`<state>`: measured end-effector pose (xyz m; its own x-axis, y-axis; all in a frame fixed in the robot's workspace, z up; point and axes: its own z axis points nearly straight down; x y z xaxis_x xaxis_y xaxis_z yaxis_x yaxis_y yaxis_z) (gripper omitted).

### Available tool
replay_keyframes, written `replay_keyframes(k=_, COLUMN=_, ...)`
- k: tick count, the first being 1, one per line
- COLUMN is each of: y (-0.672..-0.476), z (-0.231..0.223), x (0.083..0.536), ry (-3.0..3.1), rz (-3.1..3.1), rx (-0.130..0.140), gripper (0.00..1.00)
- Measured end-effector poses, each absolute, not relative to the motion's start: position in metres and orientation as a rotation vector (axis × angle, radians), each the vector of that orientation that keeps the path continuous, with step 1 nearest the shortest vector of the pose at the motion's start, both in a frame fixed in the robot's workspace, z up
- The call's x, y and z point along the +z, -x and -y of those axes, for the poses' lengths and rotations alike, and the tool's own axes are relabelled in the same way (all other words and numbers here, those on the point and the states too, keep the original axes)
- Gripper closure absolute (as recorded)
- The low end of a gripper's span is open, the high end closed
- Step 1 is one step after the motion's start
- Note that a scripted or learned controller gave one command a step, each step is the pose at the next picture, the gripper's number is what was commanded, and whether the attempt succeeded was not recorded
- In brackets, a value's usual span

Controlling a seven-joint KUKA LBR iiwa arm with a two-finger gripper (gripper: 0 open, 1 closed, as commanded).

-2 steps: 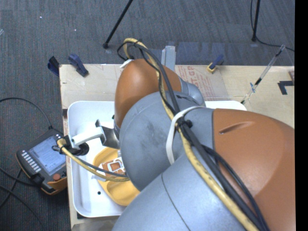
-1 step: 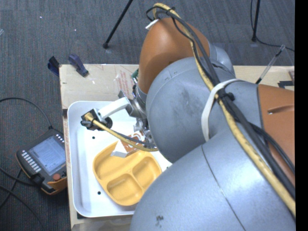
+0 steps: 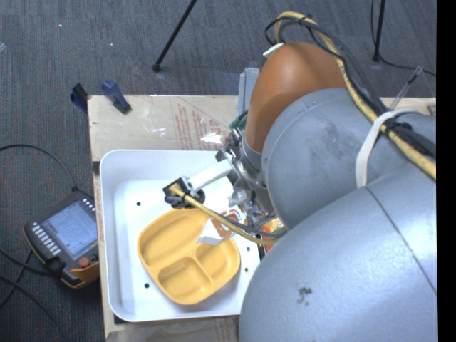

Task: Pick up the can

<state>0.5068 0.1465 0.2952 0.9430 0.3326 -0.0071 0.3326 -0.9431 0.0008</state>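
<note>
Over bin right edge — gripper mostly hidden by arm, jaw state can't tell. Yellow divided tray near bin's front edge — can not made out.

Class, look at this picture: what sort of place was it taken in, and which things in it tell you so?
Probably a robotics lab or test cell: a large grey arm reaches over a white bin, a teach pendant lies on the carpet, and tripod legs stand behind.
</note>
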Motion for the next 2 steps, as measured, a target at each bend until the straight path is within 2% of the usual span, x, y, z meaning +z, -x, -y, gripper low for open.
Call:
replay_keyframes(k=1, y=-0.499, z=-0.192, x=0.245, ry=-3.123, rz=-0.331, rx=-0.008, gripper=1.0)
replay_keyframes(k=2, y=-0.474, z=-0.144, x=0.183, ry=-3.109, rz=-0.45, rx=-0.015, gripper=1.0)
